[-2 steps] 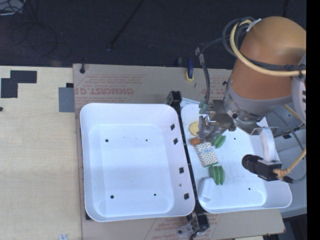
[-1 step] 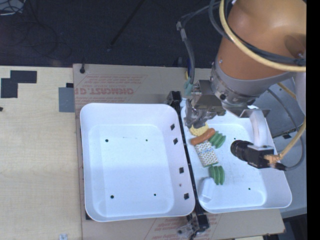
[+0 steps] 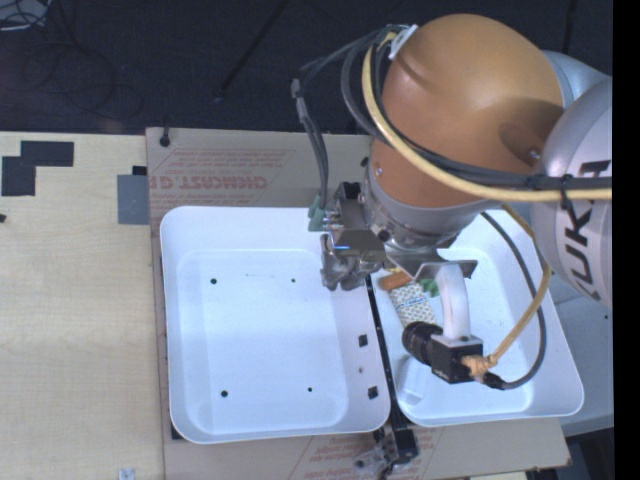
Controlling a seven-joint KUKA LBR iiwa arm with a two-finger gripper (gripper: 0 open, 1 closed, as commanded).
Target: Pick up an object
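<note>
Glossy white plastic bins (image 3: 260, 408), matt brown cardboard (image 3: 240, 173) beneath, pale wood-grain bench (image 3: 70, 318), perhaps laminate

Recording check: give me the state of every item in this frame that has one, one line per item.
Left bin: flat on the bench, upright.
Right bin: upright, beside the left bin, partly covered by the arm.
End effector: low over the bins' shared edge; grasp cannot be judged.
Patterned object: lying in the right bin, partly hidden.

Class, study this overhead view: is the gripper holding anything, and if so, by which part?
It cannot be told. The gripper hangs over the rim between the left bin and the right bin, and the arm covers what lies beneath.
</note>
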